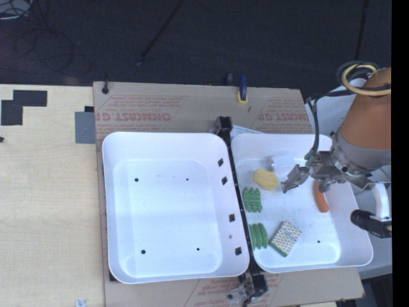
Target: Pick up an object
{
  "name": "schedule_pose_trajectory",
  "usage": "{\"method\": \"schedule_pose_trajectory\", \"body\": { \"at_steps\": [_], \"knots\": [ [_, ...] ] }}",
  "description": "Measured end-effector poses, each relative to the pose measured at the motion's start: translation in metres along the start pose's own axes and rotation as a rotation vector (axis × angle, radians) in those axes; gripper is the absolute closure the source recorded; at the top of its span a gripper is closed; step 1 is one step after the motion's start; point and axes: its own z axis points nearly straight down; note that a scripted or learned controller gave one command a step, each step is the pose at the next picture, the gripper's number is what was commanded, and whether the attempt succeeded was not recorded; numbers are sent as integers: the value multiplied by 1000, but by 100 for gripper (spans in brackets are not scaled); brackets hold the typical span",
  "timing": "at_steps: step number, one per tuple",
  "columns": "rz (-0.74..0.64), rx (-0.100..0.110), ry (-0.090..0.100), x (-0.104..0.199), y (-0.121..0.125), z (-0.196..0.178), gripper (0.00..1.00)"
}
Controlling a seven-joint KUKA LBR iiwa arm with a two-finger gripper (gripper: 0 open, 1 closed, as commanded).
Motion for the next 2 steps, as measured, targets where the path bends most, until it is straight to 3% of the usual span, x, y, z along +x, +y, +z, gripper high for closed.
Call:
{"method": "schedule_pose_trajectory", "body": {
  "at_steps": [1, 2],
  "knots": [
    [1, -3, -4, -57, 68, 48, 0],
    [-4, -9, -4, -85, 114, 4, 0]
  ]
}}
